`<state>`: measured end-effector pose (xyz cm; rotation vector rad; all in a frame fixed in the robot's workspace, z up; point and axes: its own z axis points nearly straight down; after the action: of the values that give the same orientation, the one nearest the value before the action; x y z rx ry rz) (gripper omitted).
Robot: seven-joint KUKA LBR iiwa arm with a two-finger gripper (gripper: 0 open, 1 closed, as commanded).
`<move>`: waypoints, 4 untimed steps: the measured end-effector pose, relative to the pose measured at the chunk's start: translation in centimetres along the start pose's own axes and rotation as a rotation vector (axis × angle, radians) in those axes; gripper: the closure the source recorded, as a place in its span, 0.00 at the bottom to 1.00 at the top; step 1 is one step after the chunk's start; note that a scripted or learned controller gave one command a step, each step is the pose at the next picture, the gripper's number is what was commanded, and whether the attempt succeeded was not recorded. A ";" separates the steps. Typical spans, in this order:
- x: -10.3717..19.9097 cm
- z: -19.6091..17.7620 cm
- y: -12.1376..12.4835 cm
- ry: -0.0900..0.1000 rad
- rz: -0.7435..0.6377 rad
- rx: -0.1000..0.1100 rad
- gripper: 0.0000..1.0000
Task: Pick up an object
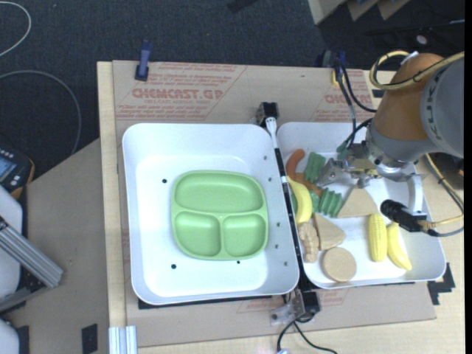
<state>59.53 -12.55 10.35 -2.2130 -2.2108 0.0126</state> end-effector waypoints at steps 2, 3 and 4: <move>10.7 -8.7 -12.1 -0.001 -0.003 -0.007 0.00; 10.5 -9.8 -11.7 -0.004 0.000 -0.016 1.00; 17.2 -21.6 -11.8 -0.001 -0.010 -0.028 1.00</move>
<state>48.06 4.57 32.22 -2.2163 -2.2367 -0.0179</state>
